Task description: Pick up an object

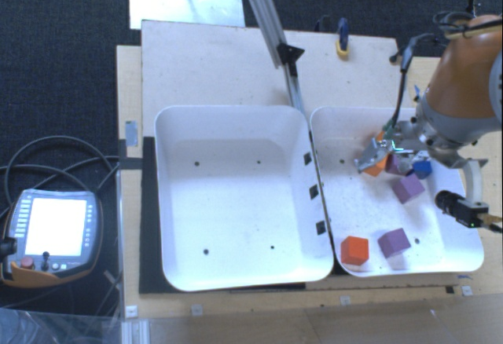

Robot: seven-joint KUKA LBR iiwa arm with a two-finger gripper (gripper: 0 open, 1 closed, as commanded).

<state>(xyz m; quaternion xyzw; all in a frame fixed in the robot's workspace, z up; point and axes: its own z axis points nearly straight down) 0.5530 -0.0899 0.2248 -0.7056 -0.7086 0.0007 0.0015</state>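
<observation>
Claw [376, 159] low in the right bin [346, 130], center-right of frame, beside an orange block [376, 168]; finger state cannot be told. 2 purple blocks [408, 188] [394, 242], 1 blue block [422, 170], another orange cube [354, 250] lie below-right. Left bin [236, 122] alongside on the surface [212, 60].

Readable text: I find none anywhere.
Pendant screen [52, 226], off the bench's left edge: I see only white glare, nothing legible.
</observation>
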